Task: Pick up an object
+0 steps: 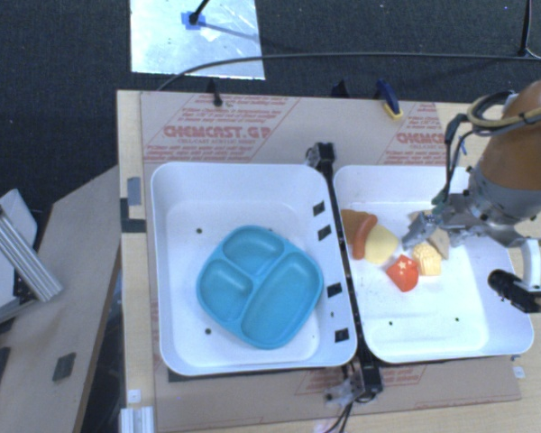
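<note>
The red piece [403,272] lies nearest in the right bin [433,336], touching a pale yellow piece [381,244] and a corn-like one [427,260]; an orange piece [358,226] sits just behind; bunched this tightly, they leave little room for fingers; the gripper [426,227] hangs low over the cluster, its tips lost against the clutter, so apart or together I cannot tell; the left bin [182,197] holds a blue divided plate [260,286].
</note>
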Robot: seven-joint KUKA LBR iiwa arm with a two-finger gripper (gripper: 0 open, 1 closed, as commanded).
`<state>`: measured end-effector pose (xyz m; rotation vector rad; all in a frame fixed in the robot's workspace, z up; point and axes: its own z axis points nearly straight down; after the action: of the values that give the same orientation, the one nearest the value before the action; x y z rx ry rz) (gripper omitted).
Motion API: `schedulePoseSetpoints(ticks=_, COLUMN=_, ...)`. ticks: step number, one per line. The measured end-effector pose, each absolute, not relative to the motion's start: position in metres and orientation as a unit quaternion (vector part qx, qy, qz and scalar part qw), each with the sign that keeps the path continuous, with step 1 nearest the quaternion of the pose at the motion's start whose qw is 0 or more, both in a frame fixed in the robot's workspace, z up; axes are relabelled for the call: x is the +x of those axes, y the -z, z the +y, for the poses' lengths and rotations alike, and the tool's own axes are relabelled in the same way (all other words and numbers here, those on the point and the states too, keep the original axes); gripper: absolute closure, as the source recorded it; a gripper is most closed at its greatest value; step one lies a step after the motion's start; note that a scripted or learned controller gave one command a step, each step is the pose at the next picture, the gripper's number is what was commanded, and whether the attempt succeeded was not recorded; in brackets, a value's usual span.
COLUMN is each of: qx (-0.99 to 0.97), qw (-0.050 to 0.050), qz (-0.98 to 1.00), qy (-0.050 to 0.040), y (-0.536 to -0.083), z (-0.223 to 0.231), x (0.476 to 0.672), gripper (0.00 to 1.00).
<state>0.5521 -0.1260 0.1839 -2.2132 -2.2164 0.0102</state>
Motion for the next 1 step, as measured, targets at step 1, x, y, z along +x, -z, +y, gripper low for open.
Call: schedulePoseSetpoints(ticks=1, qx=-0.706, qw=0.000, qz=-0.709, qy=0.0006, y=-0.1903, z=-0.1258, x=0.5552, gripper=0.00)
